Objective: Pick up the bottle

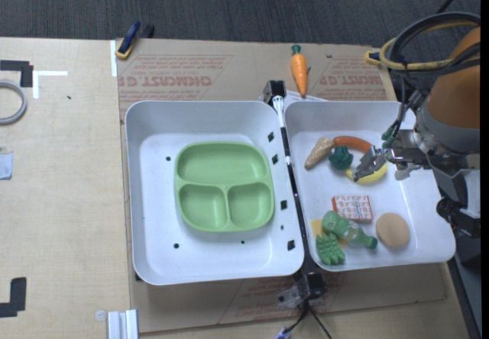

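Note:
The bottle (345, 228) is green and see-through, lying on its side near the front of the right bin (428, 250), its cap pointing right. My gripper (376, 159) hangs over the back half of that bin, just above a yellow banana (370, 174). It is well behind the bottle and apart from it. Nothing shows as held.
The right bin also holds a red box (353, 208), a tan round bun (393, 230), a knobbly green toy (330, 250), broccoli (340, 158), a red sausage (351, 142) and a bread piece (317, 152). A green divided plate (225, 186) lies in the left bin. A carrot (298, 69) lies behind the bins.

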Available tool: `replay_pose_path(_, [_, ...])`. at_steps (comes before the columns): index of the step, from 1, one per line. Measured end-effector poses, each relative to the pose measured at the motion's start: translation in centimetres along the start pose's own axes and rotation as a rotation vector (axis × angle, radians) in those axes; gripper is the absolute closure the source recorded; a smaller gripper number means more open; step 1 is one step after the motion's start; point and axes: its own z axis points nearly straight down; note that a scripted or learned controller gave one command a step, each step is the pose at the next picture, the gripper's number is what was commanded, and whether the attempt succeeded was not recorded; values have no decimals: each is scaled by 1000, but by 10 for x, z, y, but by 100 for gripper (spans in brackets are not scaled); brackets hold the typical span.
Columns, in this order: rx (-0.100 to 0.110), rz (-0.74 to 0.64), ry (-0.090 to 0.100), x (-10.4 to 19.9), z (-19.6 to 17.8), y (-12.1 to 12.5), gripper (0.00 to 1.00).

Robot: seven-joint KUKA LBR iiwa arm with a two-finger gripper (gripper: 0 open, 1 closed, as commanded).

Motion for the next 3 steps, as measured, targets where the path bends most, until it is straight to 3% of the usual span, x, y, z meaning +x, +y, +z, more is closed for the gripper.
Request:
replay_pose_path(1, [0,1,-1,0,-9,0,100])
replay_pose_path(2, [1,-89,0,50,40,-32,100])
replay_pose_path(3, [0,14,0,116,40,-32,100])
